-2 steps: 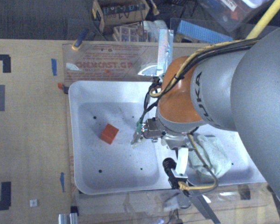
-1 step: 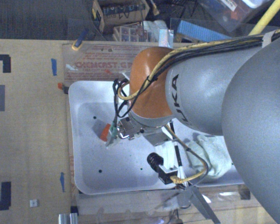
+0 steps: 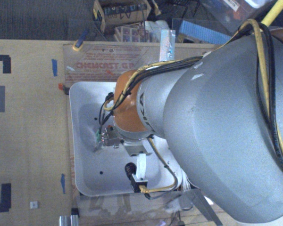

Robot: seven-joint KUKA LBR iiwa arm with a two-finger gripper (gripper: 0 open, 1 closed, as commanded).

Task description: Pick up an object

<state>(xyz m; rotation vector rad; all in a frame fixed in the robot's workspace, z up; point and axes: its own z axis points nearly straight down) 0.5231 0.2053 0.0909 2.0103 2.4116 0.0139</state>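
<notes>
The grey arm with its orange band (image 3: 129,109) reaches from the right and hangs low over the left white bin (image 3: 82,102). Its bulk covers most of the bin's right half. My gripper (image 3: 102,141) pokes out below the wrist near the bin's middle left, seen from above, and the wrist hides most of it. A small greenish bit (image 3: 98,136) shows right at the gripper's tip; I cannot tell whether it is a loose object or part of the tool. Two tiny dark specks (image 3: 101,173) lie on the bin floor.
A wooden board with red lettering (image 3: 106,65) lies behind the bin. Blue tape marks (image 3: 54,67) and black corner marks (image 3: 2,62) sit on the bench at left. A cardboard box (image 3: 120,8) stands beyond the bench. A black cable plug (image 3: 130,168) dangles under the wrist.
</notes>
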